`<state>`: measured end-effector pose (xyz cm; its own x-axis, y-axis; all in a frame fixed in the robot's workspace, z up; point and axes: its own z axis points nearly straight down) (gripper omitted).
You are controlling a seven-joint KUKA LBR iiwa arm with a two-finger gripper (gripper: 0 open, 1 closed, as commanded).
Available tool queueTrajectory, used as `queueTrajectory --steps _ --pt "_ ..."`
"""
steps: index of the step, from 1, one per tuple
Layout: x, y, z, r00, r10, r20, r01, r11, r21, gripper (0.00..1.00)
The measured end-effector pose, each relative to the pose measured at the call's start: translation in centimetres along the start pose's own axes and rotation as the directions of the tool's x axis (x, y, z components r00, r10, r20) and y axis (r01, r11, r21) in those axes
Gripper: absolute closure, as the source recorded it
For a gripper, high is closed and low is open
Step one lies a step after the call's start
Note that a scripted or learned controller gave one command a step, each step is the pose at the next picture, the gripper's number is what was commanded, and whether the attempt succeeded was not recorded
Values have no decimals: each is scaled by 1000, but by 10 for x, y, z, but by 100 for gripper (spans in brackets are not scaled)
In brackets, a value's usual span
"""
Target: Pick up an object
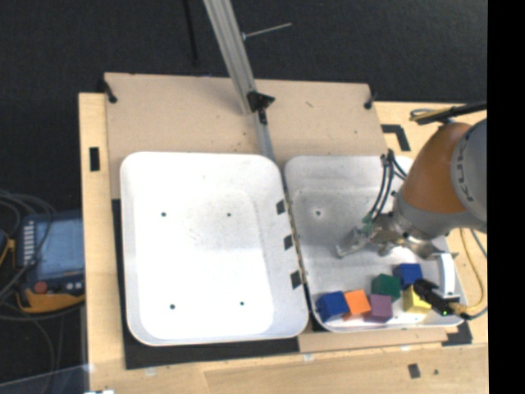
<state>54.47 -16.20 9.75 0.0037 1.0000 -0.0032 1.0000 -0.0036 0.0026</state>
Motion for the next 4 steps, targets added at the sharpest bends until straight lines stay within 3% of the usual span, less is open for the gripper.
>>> queueTrajectory --steps 1,3,4 --pt "-1 1 -12 1000 7 -2 -7 1000 -5 100" --pt "6 3 -115 1000 -8 -2 8 1000 -5 100" --pt "5 5 -143 1000 -10 -2 10 1000 -3 100"
